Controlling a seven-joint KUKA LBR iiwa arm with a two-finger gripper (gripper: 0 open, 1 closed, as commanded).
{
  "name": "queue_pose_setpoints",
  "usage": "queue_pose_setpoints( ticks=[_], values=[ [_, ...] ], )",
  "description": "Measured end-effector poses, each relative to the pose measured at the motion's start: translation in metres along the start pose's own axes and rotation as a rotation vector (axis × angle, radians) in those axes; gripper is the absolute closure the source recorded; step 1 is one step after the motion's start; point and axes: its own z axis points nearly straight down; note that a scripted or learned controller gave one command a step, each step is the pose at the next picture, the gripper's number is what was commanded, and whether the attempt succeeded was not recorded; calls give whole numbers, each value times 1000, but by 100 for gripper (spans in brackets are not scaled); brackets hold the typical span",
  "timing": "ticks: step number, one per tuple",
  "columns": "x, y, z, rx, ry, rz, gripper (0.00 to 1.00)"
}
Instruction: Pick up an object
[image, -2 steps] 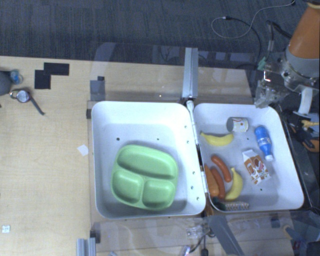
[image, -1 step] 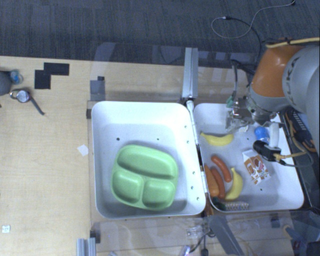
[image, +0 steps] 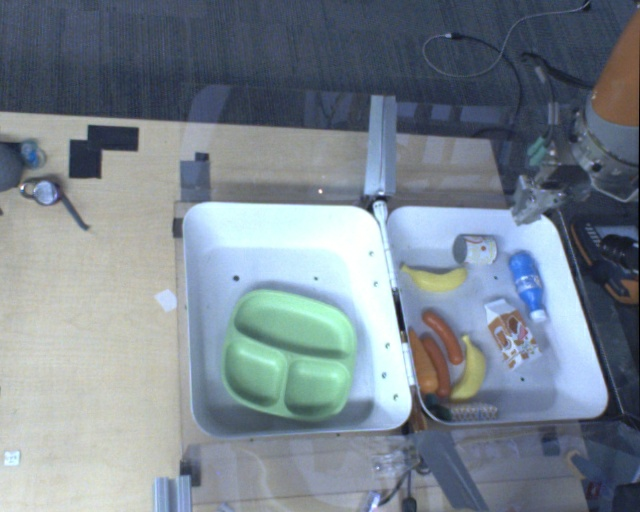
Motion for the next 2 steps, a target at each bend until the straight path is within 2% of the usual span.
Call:
queue_pose_setpoints(
  ticks=[1,2],
  values=[
    [5,35,203,5,2,-147,100],
    [0,29,131,3,1,84,100]
  ],
)
